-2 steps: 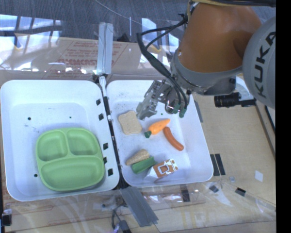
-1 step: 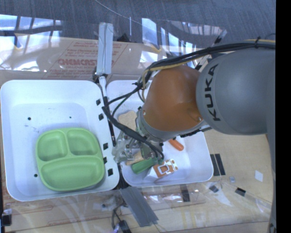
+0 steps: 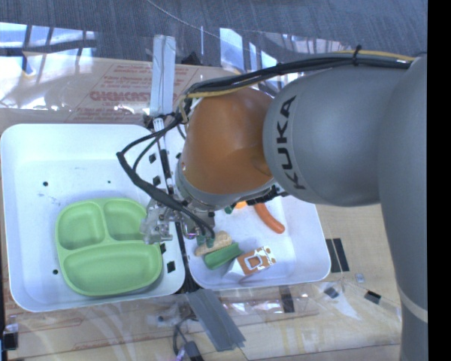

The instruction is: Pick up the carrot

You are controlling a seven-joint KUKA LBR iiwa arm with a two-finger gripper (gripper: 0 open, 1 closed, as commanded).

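Your arm [image 3: 301, 141] reaches in from the right and covers most of the right bin [image 3: 316, 247]. The gripper [image 3: 159, 228] sits low at the seam between the two bins, just beside the right edge of the green divided plate [image 3: 105, 247] in the left bin [image 3: 30, 164]. Whether it is open or closed I cannot tell; the wrist and its cables mask it, and nothing is seen in its hold.

The carrot [image 3: 269, 217] lies in the right bin, near the middle, angled, partly under the shadow of the wrist. It is well apart from the gripper. A green item [image 3: 222, 256], a pale piece [image 3: 218, 241] and a small orange-and-white toy [image 3: 257, 260] lie near the front wall of that bin, between tool and target.

In my judgement the approach is not yet made. You should carry the tool rightward over the carrot, clear of the front clutter, and align the closing direction across the carrot's narrow width, not along its length. Descend at mid-body. The carrot looks smooth and tapered, so a grip near either end is likely to slip.
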